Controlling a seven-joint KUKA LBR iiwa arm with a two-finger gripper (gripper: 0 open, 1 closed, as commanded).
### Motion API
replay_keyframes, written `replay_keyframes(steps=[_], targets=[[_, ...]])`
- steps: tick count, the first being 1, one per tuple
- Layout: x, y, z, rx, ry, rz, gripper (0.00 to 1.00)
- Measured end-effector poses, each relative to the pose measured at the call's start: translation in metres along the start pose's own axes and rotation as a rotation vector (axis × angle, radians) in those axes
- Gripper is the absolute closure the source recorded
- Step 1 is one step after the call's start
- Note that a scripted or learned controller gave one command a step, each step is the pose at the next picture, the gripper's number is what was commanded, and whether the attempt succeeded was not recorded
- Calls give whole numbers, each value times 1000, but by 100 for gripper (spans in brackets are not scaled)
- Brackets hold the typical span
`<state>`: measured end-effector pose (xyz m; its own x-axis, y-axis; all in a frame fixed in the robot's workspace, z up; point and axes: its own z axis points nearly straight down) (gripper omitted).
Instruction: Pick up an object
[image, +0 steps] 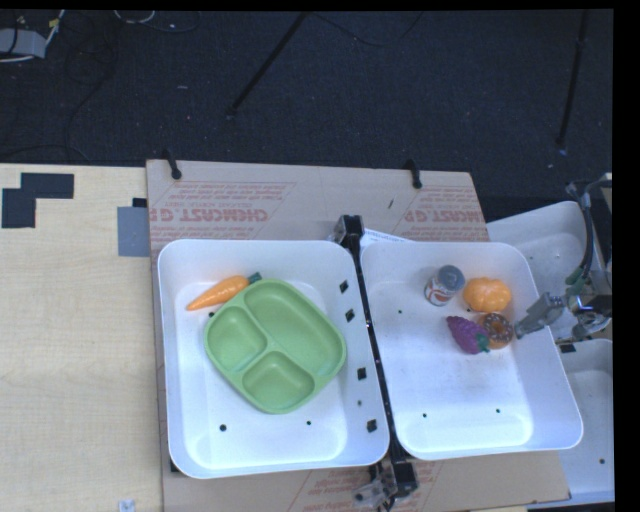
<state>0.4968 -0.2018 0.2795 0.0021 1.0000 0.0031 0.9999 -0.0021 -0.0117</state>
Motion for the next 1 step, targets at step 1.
replay_keyframes(steps=[1], targets=[[0, 2, -4, -9, -2, -2, 0]])
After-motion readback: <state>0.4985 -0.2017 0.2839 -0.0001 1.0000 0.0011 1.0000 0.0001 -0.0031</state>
